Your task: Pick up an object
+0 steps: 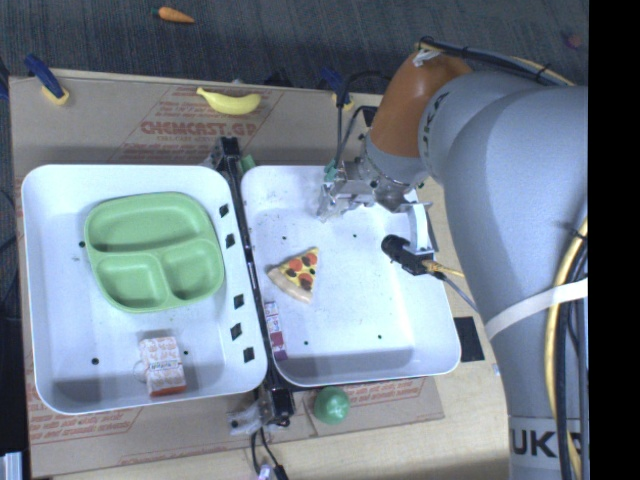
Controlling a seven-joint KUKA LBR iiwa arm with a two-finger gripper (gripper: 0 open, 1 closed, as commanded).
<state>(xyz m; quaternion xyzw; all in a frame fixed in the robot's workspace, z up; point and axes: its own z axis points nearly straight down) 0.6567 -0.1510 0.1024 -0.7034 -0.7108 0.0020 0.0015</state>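
Note:
A toy pizza slice (297, 273) lies flat in the middle of the right bin (350, 358). My gripper (338, 198) hangs over the far part of that bin, up and to the right of the slice and apart from it. The grey arm with its orange band (415, 93) reaches in from the right and covers the bin's far right corner. In the left bin (50, 298) sit a green divided tray (152, 248) and a small wrapped snack pack (162, 363).
A yellow toy banana (229, 99) lies on the cardboard behind the bins. A green ball (331, 405) rests on the bench in front of the right bin. An orange carrot-like toy (176, 14) is on the floor beyond. A black clip strip (240, 258) joins the bins.

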